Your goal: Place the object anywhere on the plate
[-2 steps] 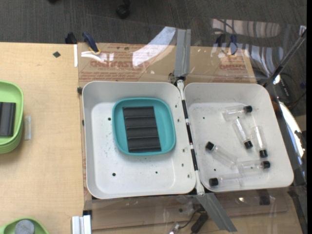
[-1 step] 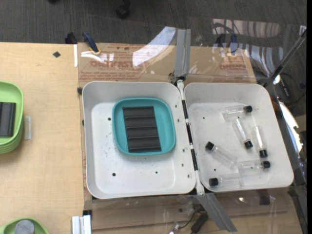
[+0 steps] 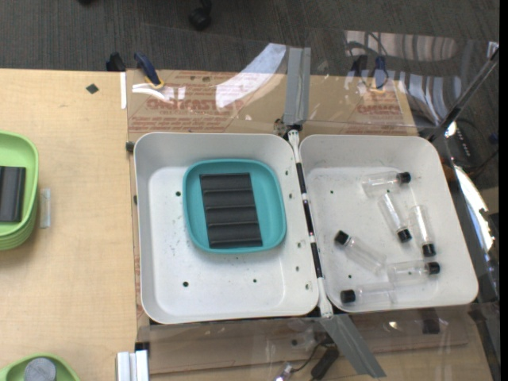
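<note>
Two shallow white bins sit side by side on a sheet of brown cardboard (image 3: pixel 214 105) at the right end of the pale wooden surface (image 3: pixel 63 292). The left bin (image 3: pixel 214 288) holds the teal plate (image 3: pixel 274 205), a rounded square lying flat a little above the bin's middle; a dark ribbed insert (image 3: pixel 230 209) with four ridges fills its centre. The right bin (image 3: pixel 333 189) holds six clear vials with black caps, all lying on their sides and none touching the plate. One vial (image 3: pixel 385 182) lies near the far side with its cap pointing right. Two more (image 3: pixel 394 217) (image 3: pixel 421 228) lie close together, roughly parallel, caps toward the near side. A fourth vial (image 3: pixel 413 270) lies just below them, cap to the right, by the bin's right wall. A fifth vial (image 3: pixel 359 250) lies tilted left of that group, its cap at the upper left. The sixth vial (image 3: pixel 367 294) rests along the near wall, cap to the left (the clear bodies are faint against the white floor, so their exact outlines are hard to trace). At the left edge of the surface, well apart from the bins, stands a stack of green plates (image 3: pixel 20 153) with a dark block (image 3: pixel 9 193) on top.
</note>
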You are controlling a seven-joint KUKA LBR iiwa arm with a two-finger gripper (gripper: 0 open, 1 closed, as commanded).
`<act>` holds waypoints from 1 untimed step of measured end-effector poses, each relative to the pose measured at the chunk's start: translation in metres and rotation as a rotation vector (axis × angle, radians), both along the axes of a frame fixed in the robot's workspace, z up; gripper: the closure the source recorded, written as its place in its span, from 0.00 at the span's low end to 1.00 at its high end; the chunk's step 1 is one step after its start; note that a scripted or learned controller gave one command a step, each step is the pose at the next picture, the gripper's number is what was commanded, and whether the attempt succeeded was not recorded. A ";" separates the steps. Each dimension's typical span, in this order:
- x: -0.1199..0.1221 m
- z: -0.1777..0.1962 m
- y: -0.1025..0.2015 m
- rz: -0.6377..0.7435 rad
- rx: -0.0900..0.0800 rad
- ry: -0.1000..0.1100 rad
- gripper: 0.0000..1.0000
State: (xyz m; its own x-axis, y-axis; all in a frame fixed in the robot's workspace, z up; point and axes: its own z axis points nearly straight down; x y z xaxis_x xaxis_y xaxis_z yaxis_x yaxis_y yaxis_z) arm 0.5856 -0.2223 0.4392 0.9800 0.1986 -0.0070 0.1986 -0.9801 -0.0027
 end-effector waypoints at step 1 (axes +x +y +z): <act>0.026 -0.051 0.001 0.005 0.000 -0.001 0.00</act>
State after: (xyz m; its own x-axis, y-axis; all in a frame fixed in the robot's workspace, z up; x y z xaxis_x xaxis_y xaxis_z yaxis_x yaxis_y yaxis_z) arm 0.6116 -0.2216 0.3878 0.9790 0.2036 -0.0060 0.2036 -0.9791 -0.0021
